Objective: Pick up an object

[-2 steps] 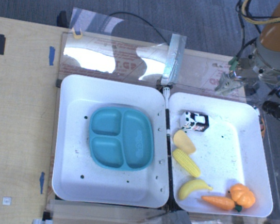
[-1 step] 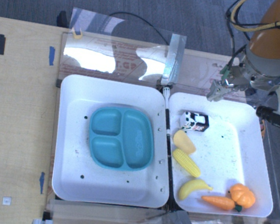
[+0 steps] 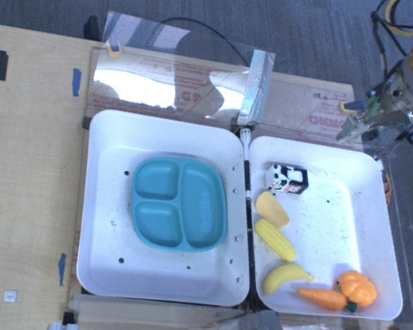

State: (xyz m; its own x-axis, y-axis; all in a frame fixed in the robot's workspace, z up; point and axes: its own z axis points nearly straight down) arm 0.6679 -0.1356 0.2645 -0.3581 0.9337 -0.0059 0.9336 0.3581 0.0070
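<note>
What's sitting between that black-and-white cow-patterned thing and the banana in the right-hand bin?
In the camera view, two yellow things lie between the cow-patterned toy and the banana: a smooth yellow piece, then a corn cob below it.

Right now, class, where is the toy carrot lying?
The toy carrot lies in the right bin, near its front edge, between the banana and the orange pumpkin.

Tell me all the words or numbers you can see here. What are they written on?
No text here can be read for sure.
Red print, blurred and seemingly upside down, on the cardboard sheet behind the bins: unreadable.
Red print under the clear plastic film: hidden by glare.
The black-and-white box in the right bin: a pattern, no legible words.
The blue divided tray: no writing.
</note>
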